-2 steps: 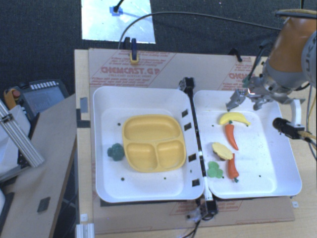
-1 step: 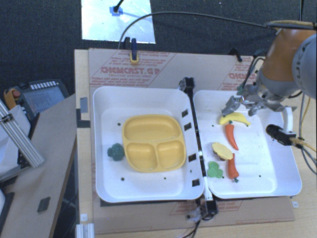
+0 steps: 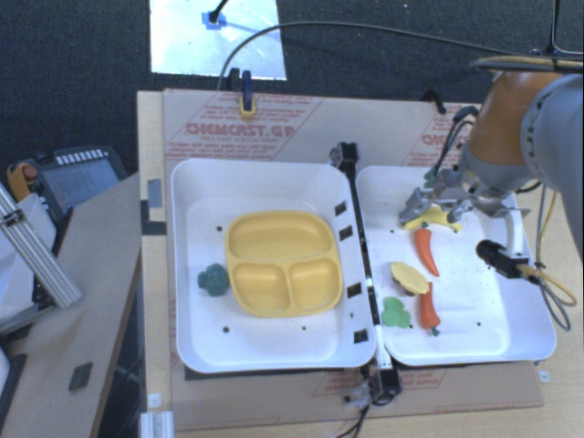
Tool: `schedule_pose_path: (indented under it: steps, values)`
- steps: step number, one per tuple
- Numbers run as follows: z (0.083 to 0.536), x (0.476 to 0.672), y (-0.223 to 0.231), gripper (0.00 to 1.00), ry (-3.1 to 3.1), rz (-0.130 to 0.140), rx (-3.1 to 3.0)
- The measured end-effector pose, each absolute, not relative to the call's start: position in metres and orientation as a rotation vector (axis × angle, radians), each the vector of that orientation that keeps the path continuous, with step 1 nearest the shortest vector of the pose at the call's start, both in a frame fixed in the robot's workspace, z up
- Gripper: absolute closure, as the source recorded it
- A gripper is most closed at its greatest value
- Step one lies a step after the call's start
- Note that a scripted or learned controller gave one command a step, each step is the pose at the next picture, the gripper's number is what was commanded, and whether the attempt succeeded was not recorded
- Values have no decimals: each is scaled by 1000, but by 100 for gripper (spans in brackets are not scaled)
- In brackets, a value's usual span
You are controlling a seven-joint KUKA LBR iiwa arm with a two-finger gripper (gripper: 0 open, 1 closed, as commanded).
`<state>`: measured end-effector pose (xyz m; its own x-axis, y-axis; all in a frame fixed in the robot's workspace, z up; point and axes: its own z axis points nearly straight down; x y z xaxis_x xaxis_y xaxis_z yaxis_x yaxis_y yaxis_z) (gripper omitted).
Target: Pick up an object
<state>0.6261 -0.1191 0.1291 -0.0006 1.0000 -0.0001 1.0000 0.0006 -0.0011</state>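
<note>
I count two orange plastic carrots (image 3: 425,250), two green broccoli pieces (image 3: 213,280), one yellow divided tray (image 3: 281,261); cardboard reads "CHEMCAST GP" (image 3: 241,130); the gripper (image 3: 436,203) finger state I cannot tell.

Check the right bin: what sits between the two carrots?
In the camera view, a yellow chip-shaped piece lies between the upper carrot and the lower carrot. A green broccoli piece sits just left of the lower one.

- Bins (image 3: 274,176): smooth, glossy white plastic
- Divided tray (image 3: 278,261): matt yellow plastic
- Board (image 3: 301,117) beneath: brown cardboard, printed
- Plate (image 3: 217,26) behind: shiny metal
</note>
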Motion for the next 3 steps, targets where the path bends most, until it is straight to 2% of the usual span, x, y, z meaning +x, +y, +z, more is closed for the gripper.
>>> schedule_pose_path:
  steps: [1, 3]
  values:
    - [142, 627, -119, 100, -2224, -3, -2223]
    - [236, 635, -114, 100, -2231, -7, -2220]
